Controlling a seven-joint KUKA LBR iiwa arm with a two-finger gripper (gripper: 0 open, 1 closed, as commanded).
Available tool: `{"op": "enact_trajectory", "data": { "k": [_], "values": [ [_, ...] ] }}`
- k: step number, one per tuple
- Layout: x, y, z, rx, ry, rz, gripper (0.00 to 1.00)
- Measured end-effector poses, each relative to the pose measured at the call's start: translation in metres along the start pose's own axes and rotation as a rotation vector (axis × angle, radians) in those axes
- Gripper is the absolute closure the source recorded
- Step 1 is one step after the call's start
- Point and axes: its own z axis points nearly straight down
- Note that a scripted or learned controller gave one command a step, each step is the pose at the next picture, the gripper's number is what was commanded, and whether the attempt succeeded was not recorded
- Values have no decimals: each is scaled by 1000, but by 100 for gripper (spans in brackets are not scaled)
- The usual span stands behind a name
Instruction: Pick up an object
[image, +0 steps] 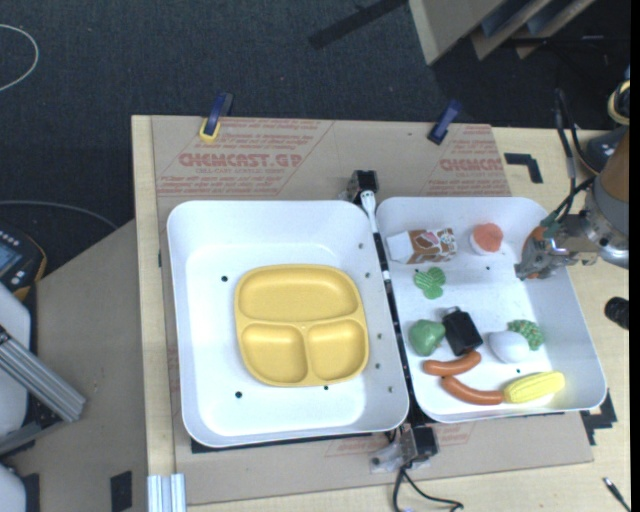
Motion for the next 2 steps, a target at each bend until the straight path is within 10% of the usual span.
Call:
{"op": "enact_trajectory", "data": {
  "k": [2],
  "values": [
    [48,0,-20,9,6,-5,100]
  ]
}}
